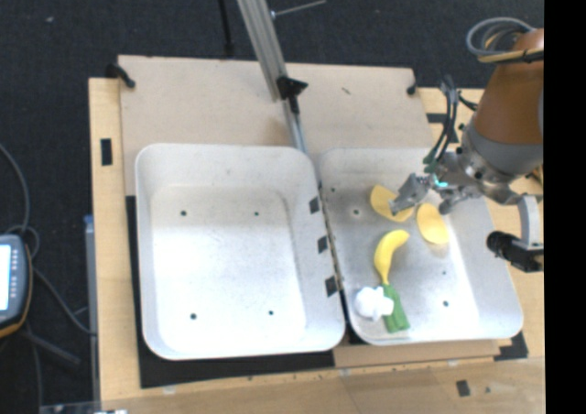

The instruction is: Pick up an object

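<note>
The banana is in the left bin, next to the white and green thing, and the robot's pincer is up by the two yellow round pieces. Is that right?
Not quite. The banana is in the right bin, not the left one. The camera view shows it there, next to the white and green thing, with the pincer up by the two yellow round pieces.
</note>
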Robot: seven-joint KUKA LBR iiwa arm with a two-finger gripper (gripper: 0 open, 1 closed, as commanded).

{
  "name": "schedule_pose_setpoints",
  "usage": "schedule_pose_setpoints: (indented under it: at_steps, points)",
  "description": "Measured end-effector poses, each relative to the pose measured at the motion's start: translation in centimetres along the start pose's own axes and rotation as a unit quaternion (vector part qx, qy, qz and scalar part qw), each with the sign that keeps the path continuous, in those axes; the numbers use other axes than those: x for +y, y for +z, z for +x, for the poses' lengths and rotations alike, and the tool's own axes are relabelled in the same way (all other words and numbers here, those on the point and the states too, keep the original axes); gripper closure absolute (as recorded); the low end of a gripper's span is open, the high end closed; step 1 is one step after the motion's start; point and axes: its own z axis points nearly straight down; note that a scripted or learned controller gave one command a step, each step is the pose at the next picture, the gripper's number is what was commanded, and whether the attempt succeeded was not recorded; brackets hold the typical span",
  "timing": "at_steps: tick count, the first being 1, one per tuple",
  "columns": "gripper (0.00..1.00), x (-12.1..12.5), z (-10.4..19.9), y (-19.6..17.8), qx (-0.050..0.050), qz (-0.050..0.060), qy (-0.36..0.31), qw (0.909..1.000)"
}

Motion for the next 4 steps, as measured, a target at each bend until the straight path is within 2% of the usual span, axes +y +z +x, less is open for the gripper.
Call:
schedule_pose_setpoints:
  at_steps: [1, 2, 3, 4]
  points:
    - [0.0, 0.1, 0.0, -0.2, 0.0, -0.002, 0.0, 1.0]
    - [0.0, 0.3, -0.7, 5.9, -0.002, 0.001, 0.002, 1.0]
    - [0.0, -0.4, -0.3, 10.5, -0.002, 0.0, 0.002, 1.0]
    - [0.0, -0.4, -0.5, 12.9, -0.002, 0.0, 0.003, 1.0]
